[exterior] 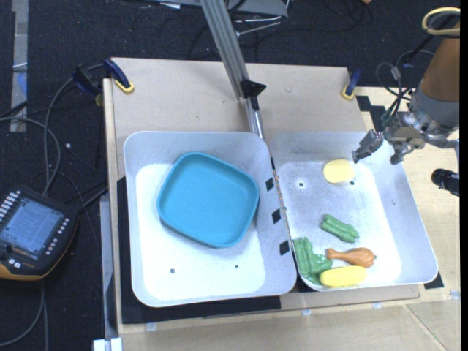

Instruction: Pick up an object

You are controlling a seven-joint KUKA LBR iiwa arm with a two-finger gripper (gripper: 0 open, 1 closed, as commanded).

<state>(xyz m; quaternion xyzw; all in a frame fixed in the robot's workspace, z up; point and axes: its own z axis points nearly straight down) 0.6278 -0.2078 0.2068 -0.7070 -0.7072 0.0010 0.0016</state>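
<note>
My gripper (pixel 382 149) hangs over the back right part of the right bin (pixel 406 210), fingers spread and nothing between them. Just left of and below it lies a pale yellow round piece (pixel 338 171). Further forward in the same bin lie a green pickle-like toy (pixel 339 227), a brown drumstick toy (pixel 352 255), a yellow toy (pixel 343 276) and a green leafy toy (pixel 308 257) by the front left corner.
The left bin (pixel 146 269) holds a blue square plate (pixel 208 199). A slanted metal pole (pixel 228 39) crosses the back of the bench. Clamps (pixel 117 77) sit at the board's back corners. A teach pendant (pixel 33 229) lies on the floor at left.
</note>
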